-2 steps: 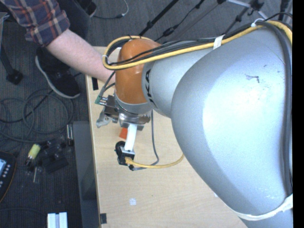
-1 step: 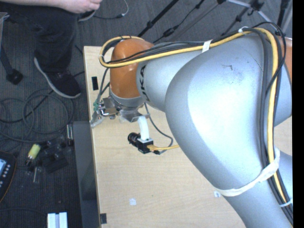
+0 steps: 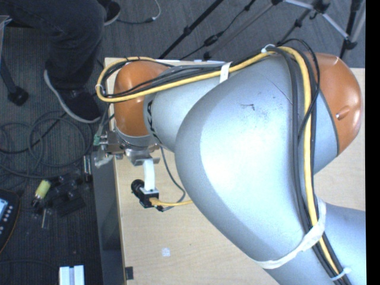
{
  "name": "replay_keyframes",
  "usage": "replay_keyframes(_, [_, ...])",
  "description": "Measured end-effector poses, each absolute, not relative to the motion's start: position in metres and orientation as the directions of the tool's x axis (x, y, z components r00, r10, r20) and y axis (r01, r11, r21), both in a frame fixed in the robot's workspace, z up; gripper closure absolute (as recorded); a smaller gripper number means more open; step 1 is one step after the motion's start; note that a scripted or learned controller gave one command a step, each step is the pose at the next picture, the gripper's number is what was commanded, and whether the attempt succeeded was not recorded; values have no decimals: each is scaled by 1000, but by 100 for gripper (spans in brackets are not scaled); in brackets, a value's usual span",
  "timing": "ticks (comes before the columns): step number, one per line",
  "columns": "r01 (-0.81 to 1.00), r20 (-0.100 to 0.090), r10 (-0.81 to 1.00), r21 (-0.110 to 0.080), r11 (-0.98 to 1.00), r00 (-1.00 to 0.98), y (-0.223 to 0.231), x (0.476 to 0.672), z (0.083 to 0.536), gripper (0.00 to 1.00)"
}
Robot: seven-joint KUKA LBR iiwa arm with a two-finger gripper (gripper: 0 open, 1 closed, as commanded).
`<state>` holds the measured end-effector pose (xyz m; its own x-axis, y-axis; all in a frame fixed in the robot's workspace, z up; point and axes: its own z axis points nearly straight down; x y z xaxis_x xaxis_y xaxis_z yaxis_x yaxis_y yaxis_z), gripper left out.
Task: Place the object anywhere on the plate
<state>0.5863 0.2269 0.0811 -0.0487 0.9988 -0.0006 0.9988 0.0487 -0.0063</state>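
Observation:
My arm's large grey body (image 3: 249, 159) spreads across most of the bench and hides what lies beneath it. The orange wrist band (image 3: 135, 97) is at the upper left. Below it the gripper (image 3: 104, 149) hangs over the bench's left edge, seen from above as a small cluster of metal parts. I can make out nothing held at it.
Bare pale bench top (image 3: 151, 242) shows at the lower left. Left of the bench edge is dark floor with loose cables (image 3: 35, 135) and small gear (image 3: 53, 195). A person's leg and shoe (image 3: 74, 94) stand near the bench's far left corner.

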Motion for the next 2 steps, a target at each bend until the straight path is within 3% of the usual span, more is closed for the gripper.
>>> replay_keyframes(1, [697,-6,697,0,-717,717,184,606,136,0])
replay_keyframes(2, [699,-13,699,0,-715,715,184,605,142,100])
